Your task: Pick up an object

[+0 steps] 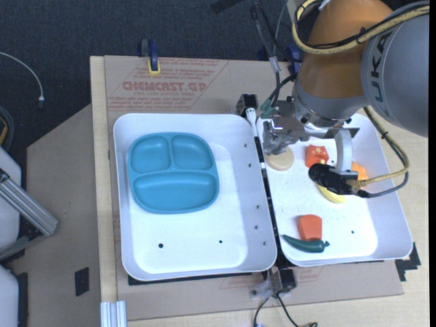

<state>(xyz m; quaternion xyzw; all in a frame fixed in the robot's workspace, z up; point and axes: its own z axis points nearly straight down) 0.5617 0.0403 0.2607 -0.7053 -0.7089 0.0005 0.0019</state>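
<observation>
My gripper (274, 142) hangs low at the left edge of the right bin (381, 244), close to the divider between the two bins. Just below it lies a tan round piece (281, 161), partly covered by the gripper. An orange piece (316, 156) lies to its right. Further right are a yellow piece (332, 195) and a small orange bit (360, 173), both partly hidden by a black part of the arm (330, 176). Near the front lie a red-orange block (310, 225) and a green pepper (304, 244).
The left bin (191, 251) holds a blue divided plate (174, 172) in its upper left. The arm's grey and orange body (347, 46) covers the back of the right bin. Cables run above the bins, and cardboard lies beneath them.
</observation>
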